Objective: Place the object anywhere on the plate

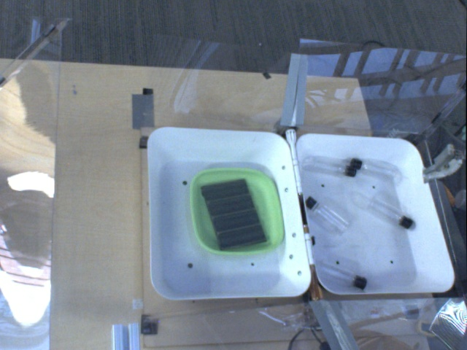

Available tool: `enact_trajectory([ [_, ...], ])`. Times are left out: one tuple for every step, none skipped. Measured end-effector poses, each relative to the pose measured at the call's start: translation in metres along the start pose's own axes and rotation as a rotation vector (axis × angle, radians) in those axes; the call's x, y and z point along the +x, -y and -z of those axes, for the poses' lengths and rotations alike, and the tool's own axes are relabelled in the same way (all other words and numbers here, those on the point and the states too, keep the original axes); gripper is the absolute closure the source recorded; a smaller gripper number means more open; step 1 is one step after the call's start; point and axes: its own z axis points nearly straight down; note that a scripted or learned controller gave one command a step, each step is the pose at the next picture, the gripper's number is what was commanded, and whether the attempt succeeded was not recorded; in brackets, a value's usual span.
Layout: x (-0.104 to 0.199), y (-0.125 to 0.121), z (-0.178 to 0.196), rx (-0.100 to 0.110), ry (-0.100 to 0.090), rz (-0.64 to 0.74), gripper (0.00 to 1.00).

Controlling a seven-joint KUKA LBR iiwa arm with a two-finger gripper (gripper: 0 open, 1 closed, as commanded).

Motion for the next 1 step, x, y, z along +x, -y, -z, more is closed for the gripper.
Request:
enact_trajectory([
  [0.002, 0.0005, -0.0119, 0.0, 0.0, 0.192, 0.0],
])
